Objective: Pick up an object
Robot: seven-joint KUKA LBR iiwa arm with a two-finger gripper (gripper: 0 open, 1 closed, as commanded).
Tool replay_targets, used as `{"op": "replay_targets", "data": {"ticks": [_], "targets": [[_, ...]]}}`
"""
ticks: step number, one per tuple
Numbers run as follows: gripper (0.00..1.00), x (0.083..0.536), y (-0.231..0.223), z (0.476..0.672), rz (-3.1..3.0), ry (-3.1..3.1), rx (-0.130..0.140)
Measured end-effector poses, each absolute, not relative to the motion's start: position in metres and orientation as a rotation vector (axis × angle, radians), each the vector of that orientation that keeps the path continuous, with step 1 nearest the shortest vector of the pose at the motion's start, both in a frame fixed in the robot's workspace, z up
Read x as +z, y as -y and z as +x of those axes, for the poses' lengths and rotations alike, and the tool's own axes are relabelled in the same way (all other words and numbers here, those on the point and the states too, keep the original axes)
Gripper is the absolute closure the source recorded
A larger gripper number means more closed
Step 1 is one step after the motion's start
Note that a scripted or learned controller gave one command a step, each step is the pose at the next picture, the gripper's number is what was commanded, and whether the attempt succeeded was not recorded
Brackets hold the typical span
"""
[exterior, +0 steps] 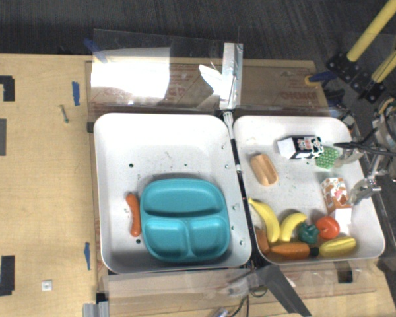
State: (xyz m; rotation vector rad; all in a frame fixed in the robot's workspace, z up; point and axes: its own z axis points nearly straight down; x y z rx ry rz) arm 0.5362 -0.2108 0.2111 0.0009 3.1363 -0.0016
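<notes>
The right bin (pixel 297 183) holds several toy foods. There is a tan bread roll (pixel 264 169), a black-and-white carton (pixel 298 146), a green knobbly piece (pixel 328 156) and an orange-and-white packet (pixel 335 193). Along the front lie two bananas (pixel 267 218), a red tomato (pixel 328 227), a green pepper (pixel 309 232), a carrot (pixel 290 249) and a yellow piece (pixel 338 245). My gripper (pixel 367 174) hangs at the right bin's right rim, beside the packet, and is partly cut off by the view's edge. Nothing shows between its fingers.
The left bin (pixel 119 144) holds a teal divided tray (pixel 185 220) and an orange sausage (pixel 134 214) at its left. A clear plastic sheet (pixel 165 78) lies behind the bins. Yellow-and-black stand legs (pixel 369 38) rise at the back right.
</notes>
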Motion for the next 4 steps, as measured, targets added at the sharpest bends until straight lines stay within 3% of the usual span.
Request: {"op": "replay_targets", "data": {"ticks": [1,3,4], "targets": [[0.00,0.091,0.222,0.528,0.062,-3.130,-0.003],[0.00,0.089,0.215,0.487,0.385,-3.103,0.005],[1.00,0.102,0.216,0.491,0.384,-3.090,-0.004]]}}
